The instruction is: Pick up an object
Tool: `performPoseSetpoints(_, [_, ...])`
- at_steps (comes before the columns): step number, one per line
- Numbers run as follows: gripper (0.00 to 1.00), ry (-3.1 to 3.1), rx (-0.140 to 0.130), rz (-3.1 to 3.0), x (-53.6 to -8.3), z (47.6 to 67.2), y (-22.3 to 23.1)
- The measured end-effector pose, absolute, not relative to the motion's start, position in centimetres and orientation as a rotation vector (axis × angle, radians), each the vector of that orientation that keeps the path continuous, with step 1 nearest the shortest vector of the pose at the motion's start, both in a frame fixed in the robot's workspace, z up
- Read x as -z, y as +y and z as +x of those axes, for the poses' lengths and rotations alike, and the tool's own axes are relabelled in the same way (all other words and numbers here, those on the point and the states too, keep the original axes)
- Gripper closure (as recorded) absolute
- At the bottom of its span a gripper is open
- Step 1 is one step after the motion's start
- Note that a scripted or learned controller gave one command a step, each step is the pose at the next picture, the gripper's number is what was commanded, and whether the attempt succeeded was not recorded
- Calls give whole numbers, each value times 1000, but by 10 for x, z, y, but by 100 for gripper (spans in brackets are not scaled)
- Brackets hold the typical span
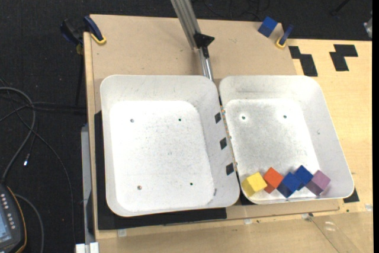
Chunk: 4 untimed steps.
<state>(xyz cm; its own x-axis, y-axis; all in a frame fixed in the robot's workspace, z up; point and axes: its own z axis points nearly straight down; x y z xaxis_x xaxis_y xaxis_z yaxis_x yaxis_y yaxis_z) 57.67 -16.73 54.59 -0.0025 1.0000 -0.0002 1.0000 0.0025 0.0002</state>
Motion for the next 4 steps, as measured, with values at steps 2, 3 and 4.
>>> performPoseSetpoints(2, [100,2217,-3,2211,-549,587,-205])
performPoseSetpoints(3, [100,2224,2,2216,-543,660,-223])
performPoseSetpoints(4, [100,2236,4,2217,-474,673,-161])
